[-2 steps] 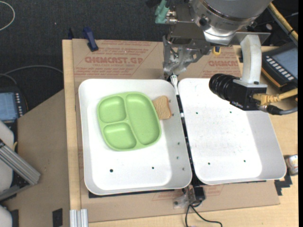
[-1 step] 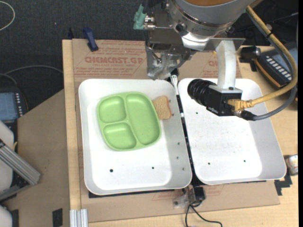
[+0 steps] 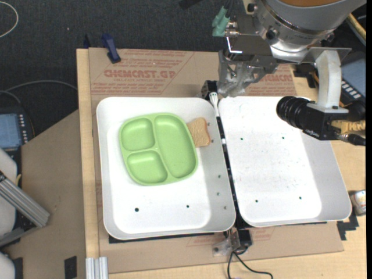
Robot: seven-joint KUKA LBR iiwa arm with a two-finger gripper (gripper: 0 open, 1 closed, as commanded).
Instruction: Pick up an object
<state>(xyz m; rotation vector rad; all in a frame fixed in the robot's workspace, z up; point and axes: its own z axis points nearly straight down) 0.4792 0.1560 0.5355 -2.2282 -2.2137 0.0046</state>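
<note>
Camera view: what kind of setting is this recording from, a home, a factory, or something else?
Most likely a robotics lab test bench: two white bins on a taped-down board, loose cables over dark carpet, and a toy-like green divided plate with a tan cracker-like piece as pick targets.

Green plate (image 3: pixel 158 150) (three compartments), tan cracker (image 3: pixel 200 132), white bins (image 3: pixel 116 202).

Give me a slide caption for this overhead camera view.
Gripper at the bins' far edge; green plate and tan cracker in the left bin.
</note>
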